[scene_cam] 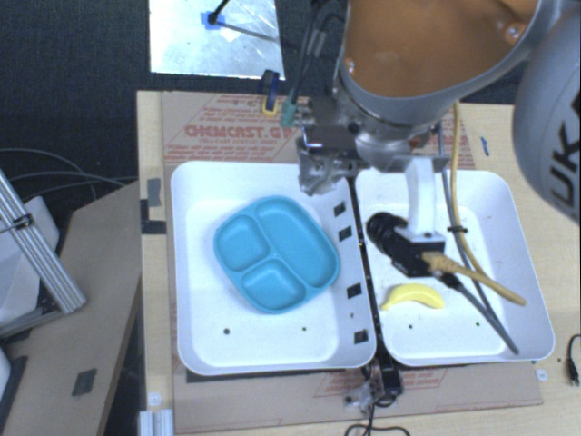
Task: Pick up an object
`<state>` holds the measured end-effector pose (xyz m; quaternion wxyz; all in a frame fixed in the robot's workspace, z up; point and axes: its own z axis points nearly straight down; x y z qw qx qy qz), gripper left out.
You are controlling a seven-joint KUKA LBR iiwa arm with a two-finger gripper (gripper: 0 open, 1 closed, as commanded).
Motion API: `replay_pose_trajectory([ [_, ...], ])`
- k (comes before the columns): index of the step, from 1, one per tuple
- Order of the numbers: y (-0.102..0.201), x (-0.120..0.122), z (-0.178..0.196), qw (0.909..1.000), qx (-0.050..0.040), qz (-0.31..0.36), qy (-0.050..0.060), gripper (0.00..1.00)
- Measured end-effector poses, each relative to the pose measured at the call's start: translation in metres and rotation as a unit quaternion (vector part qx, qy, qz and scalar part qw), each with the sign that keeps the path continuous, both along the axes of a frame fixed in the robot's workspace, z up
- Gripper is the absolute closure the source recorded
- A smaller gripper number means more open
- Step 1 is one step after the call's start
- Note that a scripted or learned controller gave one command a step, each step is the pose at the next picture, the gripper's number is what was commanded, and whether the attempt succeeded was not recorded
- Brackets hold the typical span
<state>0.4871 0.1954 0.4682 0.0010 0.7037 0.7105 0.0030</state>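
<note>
banana (413, 296), yellow and small, lies on the floor of the right bin (513, 234), a short way right of the seam (361, 275) where the two white bins meet, and toward the near part of that seam. nothing lies on it. on the other side of the seam, in the left bin (204, 189), sits a blue divided plate (277, 254) with three compartments. its right edge comes close to the seam without touching it. small black tabs (345, 234) are spaced along the seam. both bins rest on a cardboard sheet (218, 125) with red print, which shows beyond the far end of the seam.

the gripper (316, 178) hangs at the far end of the seam, just on its left-bin side, above the plate's far right corner and well apart from the banana. the view looks down on its metal body, and i cannot tell whether it is spread or closed. nothing can be seen held in it. the arm (427, 34), orange with a grey link at the frame's right edge, is blurred and cut off by the top of the frame. it covers the far end of the seam, the far rim of the right bin and part of the cardboard print.

the banana's long axis runs crosswise, roughly square to the seam, one tip toward the seam and the other away. the bend arches toward the far side, and both tips dip toward the near rim. which tip is the stalk end is too small to make out.
</note>
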Motion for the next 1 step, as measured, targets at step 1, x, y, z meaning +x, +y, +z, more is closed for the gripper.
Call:
replay_pose_trajectory([
  [1, 0.0003, 0.0005, 0.0108, 1.0000, 0.0006, 0.003, -0.001, 1.00],
])
